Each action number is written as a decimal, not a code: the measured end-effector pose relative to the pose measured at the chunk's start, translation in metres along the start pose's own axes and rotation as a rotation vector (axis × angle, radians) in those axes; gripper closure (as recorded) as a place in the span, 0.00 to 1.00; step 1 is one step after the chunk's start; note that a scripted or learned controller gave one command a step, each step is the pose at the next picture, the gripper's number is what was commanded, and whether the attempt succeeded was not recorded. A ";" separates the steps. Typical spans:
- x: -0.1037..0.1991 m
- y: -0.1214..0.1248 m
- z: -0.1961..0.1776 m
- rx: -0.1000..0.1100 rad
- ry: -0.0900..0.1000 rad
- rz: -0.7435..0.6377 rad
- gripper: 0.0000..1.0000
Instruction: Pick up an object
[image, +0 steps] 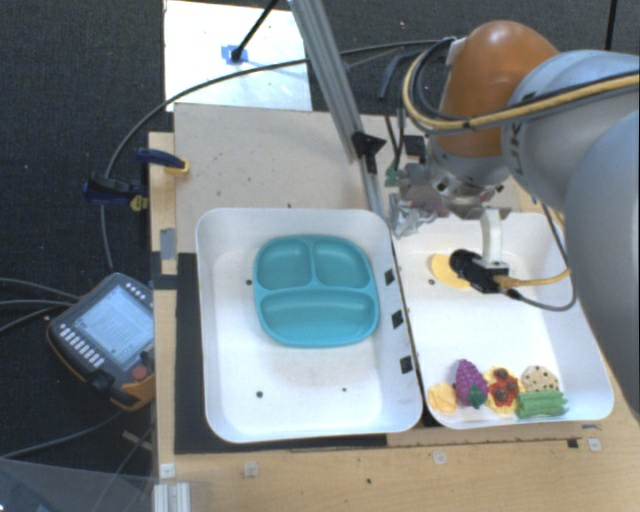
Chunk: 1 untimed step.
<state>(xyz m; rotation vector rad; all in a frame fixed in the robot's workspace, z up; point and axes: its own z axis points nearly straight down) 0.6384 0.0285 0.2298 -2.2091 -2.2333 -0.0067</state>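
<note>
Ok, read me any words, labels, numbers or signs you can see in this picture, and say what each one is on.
No text here can be read.
Handheld controller at the view's left: its screen is lit, but what it shows is too small and blurred to read.
Teal divided plate: no print visible.
Cluster of toy foods: no labels visible.

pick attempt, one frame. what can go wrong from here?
1. The claw hangs by the inner wall between the bins. A straight drop there may hit that rim and grab nothing.
2. The purple grapes, the green piece and their neighbours are packed together against the near wall of the right bin. A grasp may catch two, or the wall may block it.
3. The yellow disc looks flat and may slip.
</note>
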 end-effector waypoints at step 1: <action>0.055 0.014 -0.009 -0.002 0.000 0.000 1.00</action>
